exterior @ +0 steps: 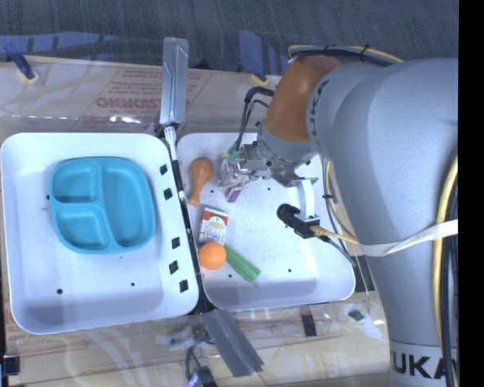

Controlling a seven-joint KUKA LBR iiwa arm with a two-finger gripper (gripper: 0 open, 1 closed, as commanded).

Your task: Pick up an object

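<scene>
You see two white bins: the left bin (pixel 16 216) holds one blue divided plate (pixel 103 204); the right bin (pixel 331 276) holds one chicken drumstick (pixel 200 174), one carton (pixel 214 226), one orange (pixel 212 255), one green stick (pixel 242 264). The gripper (pixel 240 168) hovers just right of the drumstick.

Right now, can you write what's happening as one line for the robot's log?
claw: low in right white bin | nearest: small purple piece | blue divided plastic plate: left white bin | pick: not done

An orange ball (pixel 212 255), green stick (pixel 243 265), small carton (pixel 214 226) and tan drumstick (pixel 199 176) lie in the right bin (pixel 323 285).
</scene>
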